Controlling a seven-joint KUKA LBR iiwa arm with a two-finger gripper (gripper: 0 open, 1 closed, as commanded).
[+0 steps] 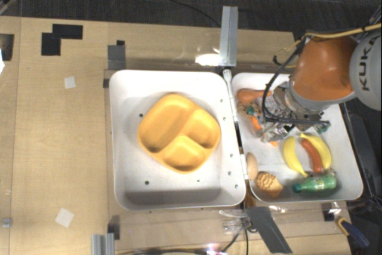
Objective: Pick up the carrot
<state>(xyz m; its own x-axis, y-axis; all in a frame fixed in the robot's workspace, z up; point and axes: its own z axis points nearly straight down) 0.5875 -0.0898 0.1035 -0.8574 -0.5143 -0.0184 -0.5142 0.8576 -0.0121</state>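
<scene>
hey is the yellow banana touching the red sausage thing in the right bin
Touching. The camera view shows the curved yellow banana and the red sausage-shaped piece lying side by side in the right white bin, the red piece pressed along the banana with no gap showing.

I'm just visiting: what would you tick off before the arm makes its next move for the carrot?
1. Gripper is over the right bin, where the food lies: ok.
2. Carrot located: cannot tell for sure; small orange bits show beside the gripper, mostly hidden by it.
3. Carrot between the gripper's tips: cannot tell.
4. Neighbours out of the way: not ok; the banana and red sausage lie close beside the gripper.
5. Yellow divided plate sits in the left bin, away from the arm: ok.
6. Green bottle and bread roll lie at the near edge, apart from the gripper: ok.
</scene>
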